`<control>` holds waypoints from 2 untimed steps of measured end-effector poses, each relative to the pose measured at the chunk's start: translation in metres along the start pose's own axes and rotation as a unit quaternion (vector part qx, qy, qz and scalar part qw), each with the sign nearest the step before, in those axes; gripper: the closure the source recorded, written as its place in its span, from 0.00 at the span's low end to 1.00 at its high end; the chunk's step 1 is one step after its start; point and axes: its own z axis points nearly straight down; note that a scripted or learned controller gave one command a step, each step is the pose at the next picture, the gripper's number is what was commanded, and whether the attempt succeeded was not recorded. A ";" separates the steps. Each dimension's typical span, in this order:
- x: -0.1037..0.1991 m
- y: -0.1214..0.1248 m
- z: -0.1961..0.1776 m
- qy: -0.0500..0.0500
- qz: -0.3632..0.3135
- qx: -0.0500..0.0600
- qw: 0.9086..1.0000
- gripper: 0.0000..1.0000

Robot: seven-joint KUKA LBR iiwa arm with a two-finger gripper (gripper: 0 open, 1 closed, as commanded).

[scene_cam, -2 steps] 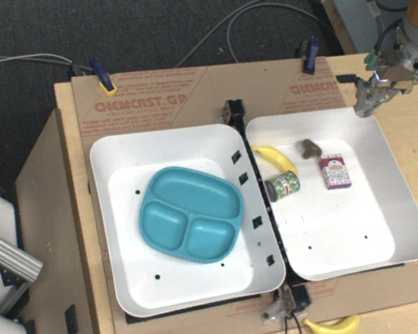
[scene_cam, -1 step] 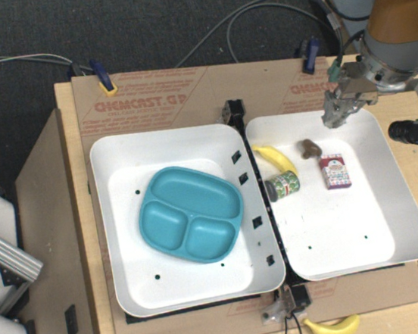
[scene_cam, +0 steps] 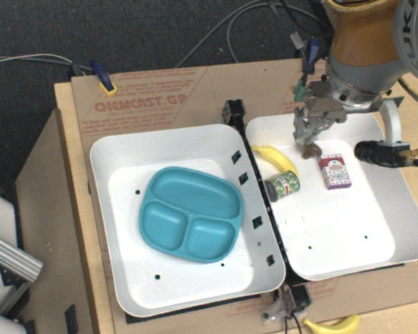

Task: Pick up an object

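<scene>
My gripper [scene_cam: 311, 143] hangs over the back of the right bin [scene_cam: 358, 253], just above a small brown object [scene_cam: 311, 150] lying under its fingertips. A yellow banana [scene_cam: 275, 159] lies to its left near the bin's left wall. A small green can [scene_cam: 282, 185] rests on its side below the banana. A red and white card box [scene_cam: 335, 171] lies just right of and below the gripper. Whether anything sits between the fingers cannot be made out.
The left bin [scene_cam: 125, 280] holds a teal divided plate [scene_cam: 191, 213]. A black divider with clips [scene_cam: 251, 187] runs between the bins. Another banana [scene_cam: 335, 327] lies outside, below the right bin's front edge. The front half of the right bin is bare.
</scene>
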 end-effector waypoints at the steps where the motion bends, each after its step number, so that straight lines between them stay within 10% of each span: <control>1: 0.047 -0.001 0.011 0.000 0.000 0.000 1.000 1.00; 2: 0.110 -0.014 0.018 0.000 -0.001 0.000 1.000 1.00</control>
